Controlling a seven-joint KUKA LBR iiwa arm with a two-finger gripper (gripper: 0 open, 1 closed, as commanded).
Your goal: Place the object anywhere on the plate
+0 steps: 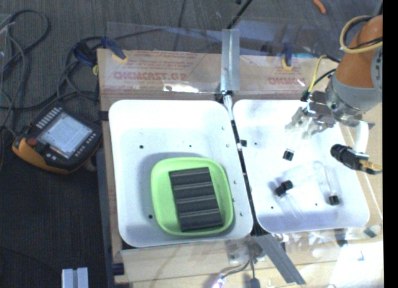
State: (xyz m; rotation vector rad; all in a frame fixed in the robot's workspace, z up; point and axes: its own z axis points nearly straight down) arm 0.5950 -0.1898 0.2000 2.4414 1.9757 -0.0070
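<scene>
Object: dark ribbed block [196, 198], lying flat on the green plate [159, 181] in the left bin [130, 131], toward the near side. Right bin [261, 125] holds small black pieces [283, 188] and a clear tube [326, 181]. Gripper [309, 119] hovers over the right bin's far side; pincer spread cannot be determined.

- The plate [190, 201] lies in the left bin [127, 156], toward its front.
- A ridged block [195, 198] lies on the plate.
- The right bin [261, 156] stands just right of the plate's bin.
- The gripper [309, 120] hangs right of the plate, over the right bin's back part.
</scene>
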